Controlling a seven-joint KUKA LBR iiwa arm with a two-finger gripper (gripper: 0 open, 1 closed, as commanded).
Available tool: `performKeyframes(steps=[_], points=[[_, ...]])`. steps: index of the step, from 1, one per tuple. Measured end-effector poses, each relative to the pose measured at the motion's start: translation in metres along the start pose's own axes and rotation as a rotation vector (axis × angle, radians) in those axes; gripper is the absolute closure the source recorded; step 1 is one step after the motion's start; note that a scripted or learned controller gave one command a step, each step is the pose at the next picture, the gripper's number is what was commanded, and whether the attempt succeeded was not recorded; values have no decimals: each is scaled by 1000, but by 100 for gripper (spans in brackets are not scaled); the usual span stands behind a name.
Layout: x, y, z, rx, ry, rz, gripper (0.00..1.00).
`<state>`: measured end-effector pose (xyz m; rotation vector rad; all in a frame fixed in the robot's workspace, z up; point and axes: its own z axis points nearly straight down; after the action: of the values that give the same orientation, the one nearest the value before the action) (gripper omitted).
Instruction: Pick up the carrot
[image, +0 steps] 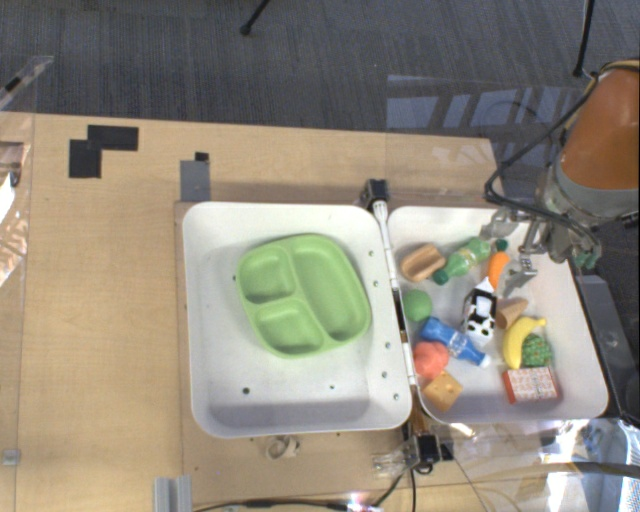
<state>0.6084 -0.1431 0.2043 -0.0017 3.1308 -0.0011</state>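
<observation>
Pincer (525, 255) hanging low over the far part of the bin on the view's right (592, 352), just beside the carrot (497, 267); open or closed, cannot tell from this slant, and nothing seen gripped. Carrot lying on the bin floor, orange, short, thick end toward the far wall, apparently touching the green bottle (465, 258) on its far-left side and near the black-and-white cow toy (481, 312) on its near side. Probably at the approach step, with the grasp not yet made. To do it well: shift slightly toward the view's left until centred over the carrot, close across its narrow width and not along its length, come straight down, and squeeze near the thick end where the taper will not let it slip. Little room on the bottle side, so keep clear of it or risk nudging both together. More open floor to the carrot's right, toward the far-right corner, though the bin's far wall stands close there. Banana (517, 338) and the remaining toys well toward the near side, out of the way. Lift straight up before any sideways travel.
</observation>
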Motion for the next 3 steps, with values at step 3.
performKeyframes(steps=[3], points=[[-10,-48,116,0,-2,240,0]])
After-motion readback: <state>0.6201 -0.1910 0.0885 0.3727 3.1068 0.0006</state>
